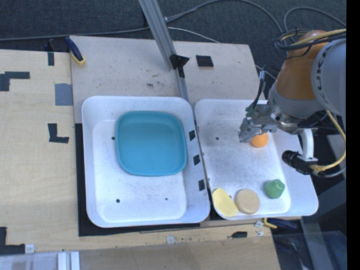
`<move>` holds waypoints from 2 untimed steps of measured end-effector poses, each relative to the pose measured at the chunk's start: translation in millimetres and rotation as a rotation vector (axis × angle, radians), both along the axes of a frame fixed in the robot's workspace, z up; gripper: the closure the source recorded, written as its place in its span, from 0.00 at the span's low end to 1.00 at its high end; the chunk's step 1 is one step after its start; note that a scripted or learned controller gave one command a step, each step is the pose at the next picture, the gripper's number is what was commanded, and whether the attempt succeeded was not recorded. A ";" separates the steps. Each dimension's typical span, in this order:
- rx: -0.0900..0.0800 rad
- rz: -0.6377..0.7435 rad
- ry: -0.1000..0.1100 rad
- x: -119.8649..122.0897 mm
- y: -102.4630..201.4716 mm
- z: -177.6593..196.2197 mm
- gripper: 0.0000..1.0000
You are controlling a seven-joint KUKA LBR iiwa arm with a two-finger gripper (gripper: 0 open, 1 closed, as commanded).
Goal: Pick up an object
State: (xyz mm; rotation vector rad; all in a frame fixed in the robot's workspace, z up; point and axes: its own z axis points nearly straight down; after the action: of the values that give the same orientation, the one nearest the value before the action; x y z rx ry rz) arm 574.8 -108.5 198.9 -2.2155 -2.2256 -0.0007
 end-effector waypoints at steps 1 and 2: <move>0.000 0.000 0.000 28.2 42.1 5.6 1.00; 0.000 0.000 -0.001 54.9 86.9 13.9 1.00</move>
State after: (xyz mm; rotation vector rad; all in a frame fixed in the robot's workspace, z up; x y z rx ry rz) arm 629.7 -21.5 212.8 -2.2162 -2.2259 -0.0012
